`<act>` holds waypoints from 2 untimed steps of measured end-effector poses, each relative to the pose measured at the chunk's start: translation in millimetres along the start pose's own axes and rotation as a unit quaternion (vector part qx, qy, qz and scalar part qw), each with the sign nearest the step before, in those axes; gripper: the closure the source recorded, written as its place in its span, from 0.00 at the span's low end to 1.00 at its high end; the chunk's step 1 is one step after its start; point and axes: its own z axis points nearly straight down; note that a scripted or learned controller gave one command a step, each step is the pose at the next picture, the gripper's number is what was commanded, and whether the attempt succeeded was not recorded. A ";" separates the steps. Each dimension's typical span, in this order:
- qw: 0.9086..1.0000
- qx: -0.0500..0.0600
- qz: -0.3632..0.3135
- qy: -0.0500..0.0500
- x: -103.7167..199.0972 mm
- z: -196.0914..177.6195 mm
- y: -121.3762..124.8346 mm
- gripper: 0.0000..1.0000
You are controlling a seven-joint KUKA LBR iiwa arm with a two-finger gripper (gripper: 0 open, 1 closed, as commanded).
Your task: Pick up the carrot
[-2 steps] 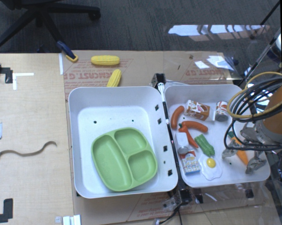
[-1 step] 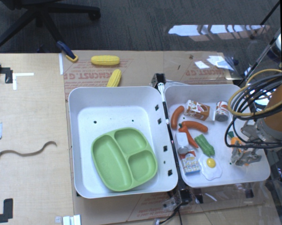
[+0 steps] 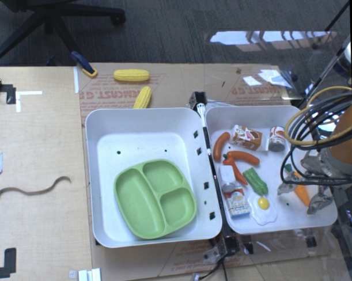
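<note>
The carrot [image 3: 302, 195] is a short orange piece with a green tip, lying on the floor of the right bin [image 3: 290, 113] near its front right corner. My gripper [image 3: 303, 196] hangs right over it, below the orange-banded wrist [image 3: 344, 142]. Its fingers are open: one metal fingertip [image 3: 285, 189] stands left of the carrot and the other at its right. The carrot lies between them and I see a gap on each side.
The right bin also holds two red sausages [image 3: 241, 158], a green pepper [image 3: 255, 181], a fried egg [image 3: 263, 208], a small box [image 3: 238, 203], a can [image 3: 275, 139] and a bread pack [image 3: 247, 138]. The left bin holds a green divided plate [image 3: 155, 196]. Two corn cobs [image 3: 131, 75] lie behind the bins. Black cables [image 3: 305, 124] loop over the right bin's far right.
</note>
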 end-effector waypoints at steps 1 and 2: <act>0.990 -0.003 -0.138 0.000 -1.2 10.2 -1.3 0.00; 0.991 -0.001 -0.136 -0.002 -3.7 0.6 -2.3 1.00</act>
